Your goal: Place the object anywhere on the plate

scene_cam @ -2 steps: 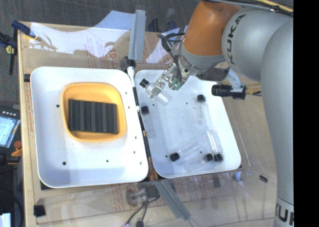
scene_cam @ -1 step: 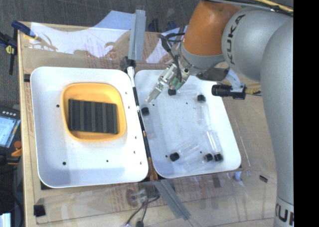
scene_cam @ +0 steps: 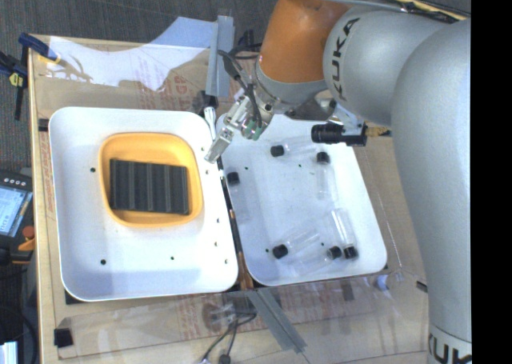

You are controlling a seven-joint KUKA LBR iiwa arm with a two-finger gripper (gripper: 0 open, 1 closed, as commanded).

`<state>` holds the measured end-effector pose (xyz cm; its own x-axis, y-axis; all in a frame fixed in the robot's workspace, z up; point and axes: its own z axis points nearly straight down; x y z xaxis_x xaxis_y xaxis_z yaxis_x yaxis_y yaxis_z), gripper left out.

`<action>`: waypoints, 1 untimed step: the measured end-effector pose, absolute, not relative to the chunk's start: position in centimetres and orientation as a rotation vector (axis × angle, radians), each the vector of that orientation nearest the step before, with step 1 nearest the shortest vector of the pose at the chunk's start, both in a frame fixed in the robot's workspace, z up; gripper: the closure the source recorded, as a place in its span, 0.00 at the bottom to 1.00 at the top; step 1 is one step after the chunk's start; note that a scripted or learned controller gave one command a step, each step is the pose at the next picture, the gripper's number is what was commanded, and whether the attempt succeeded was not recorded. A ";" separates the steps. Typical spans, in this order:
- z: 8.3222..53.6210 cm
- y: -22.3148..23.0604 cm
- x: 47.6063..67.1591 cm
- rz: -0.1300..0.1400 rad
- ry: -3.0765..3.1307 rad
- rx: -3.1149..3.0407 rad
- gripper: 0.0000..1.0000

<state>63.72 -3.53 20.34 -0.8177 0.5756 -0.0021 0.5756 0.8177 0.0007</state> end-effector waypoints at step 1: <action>21.1 -1.5 64.2 0.000 3.084 0.588 0.00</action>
